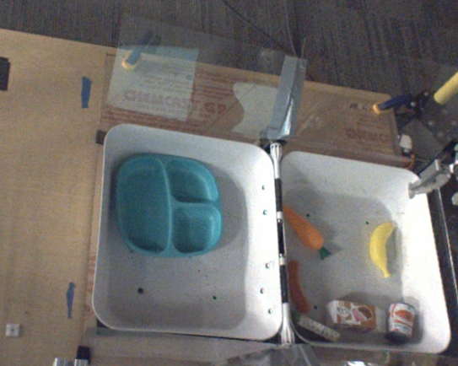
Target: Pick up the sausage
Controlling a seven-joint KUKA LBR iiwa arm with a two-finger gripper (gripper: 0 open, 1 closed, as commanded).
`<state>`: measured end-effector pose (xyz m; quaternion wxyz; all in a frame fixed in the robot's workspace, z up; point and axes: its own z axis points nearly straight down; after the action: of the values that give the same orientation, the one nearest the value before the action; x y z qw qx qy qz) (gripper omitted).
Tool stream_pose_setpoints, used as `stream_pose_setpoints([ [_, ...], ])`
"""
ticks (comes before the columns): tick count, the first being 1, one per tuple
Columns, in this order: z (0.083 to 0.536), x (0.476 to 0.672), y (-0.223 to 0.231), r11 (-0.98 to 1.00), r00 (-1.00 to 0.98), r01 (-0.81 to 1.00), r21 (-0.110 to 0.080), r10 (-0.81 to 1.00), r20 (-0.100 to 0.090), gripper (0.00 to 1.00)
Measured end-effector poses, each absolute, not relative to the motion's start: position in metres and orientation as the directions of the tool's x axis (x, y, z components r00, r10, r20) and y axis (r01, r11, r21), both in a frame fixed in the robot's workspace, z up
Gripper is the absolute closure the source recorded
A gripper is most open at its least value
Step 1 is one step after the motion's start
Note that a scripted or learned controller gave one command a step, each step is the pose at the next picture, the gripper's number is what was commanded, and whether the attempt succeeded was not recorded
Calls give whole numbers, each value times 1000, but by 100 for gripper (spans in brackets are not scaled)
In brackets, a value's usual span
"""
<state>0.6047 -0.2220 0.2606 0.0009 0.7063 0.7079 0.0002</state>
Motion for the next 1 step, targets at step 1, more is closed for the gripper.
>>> stream_pose_setpoints([
  [1,95,630,-150,78,-78,997,4,997,-2,0],
])
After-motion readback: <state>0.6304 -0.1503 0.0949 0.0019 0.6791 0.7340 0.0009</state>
